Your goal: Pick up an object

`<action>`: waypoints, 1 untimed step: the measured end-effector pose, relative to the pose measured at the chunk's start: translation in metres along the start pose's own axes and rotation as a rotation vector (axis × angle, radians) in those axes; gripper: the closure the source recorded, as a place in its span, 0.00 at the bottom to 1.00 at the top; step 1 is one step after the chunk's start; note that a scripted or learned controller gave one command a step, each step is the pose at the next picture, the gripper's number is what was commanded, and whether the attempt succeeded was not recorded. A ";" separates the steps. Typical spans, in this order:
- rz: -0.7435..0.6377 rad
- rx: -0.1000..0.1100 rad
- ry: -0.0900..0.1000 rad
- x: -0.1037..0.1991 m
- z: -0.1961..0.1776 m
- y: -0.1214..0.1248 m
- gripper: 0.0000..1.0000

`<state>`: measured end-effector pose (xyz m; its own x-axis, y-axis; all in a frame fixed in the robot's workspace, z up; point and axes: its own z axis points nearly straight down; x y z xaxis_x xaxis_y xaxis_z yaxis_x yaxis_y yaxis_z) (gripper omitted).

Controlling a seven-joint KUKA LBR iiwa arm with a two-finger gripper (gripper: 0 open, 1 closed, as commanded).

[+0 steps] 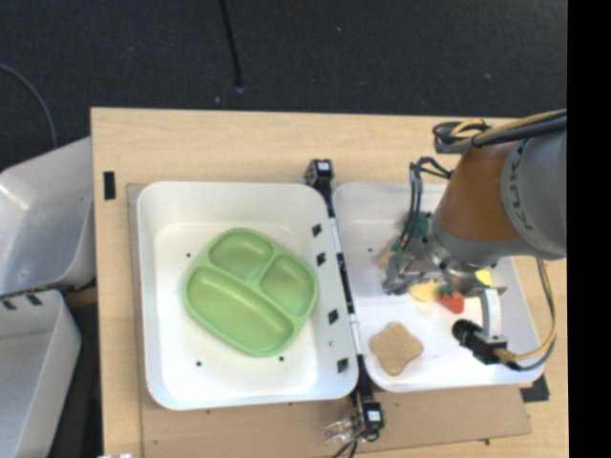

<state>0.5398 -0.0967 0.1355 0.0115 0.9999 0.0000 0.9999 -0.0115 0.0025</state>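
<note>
In the right-hand bin (pixel 382 213), the arm (pixel 496 198) reaches in from the right edge, its orange band sitting over the bin's middle and its grey upper body crossing the far right. The claw (pixel 406 270) hangs low over the bin's floor, left of centre; whether it is apart or together cannot be told from this angle, and nothing can be made out held in it. Just to its right, partly tucked under the wrist, lie a small yellow piece (pixel 423 293) and a small red-orange piece (pixel 452 301), close together, with a bit of brighter yellow (pixel 484 278) showing beyond them. A green-and-dark cable bundle (pixel 416 219) runs down beside the wrist towards the claw. Nearer the front wall of the same bin rests a tan, lobed, cookie-like object (pixel 394 347), apart from the claw and lying flat. To its right a black fitting with a white bracket (pixel 480 332) hangs off the arm.

The left-hand bin (pixel 162 370) holds a green divided plate (pixel 250 291) with three compartments, lying tilted across the bin's centre. The two bins sit side by side, touching along a shared edge with small black clips (pixel 336 289). Both rest on a light wooden table (pixel 210 146), with dark floor (pixel 286 36) beyond it.
</note>
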 end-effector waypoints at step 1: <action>-0.004 -0.002 -0.001 -0.004 -0.045 -0.005 1.00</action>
<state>0.5350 -0.1008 0.1807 0.0073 1.0000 -0.0011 1.0000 -0.0073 0.0043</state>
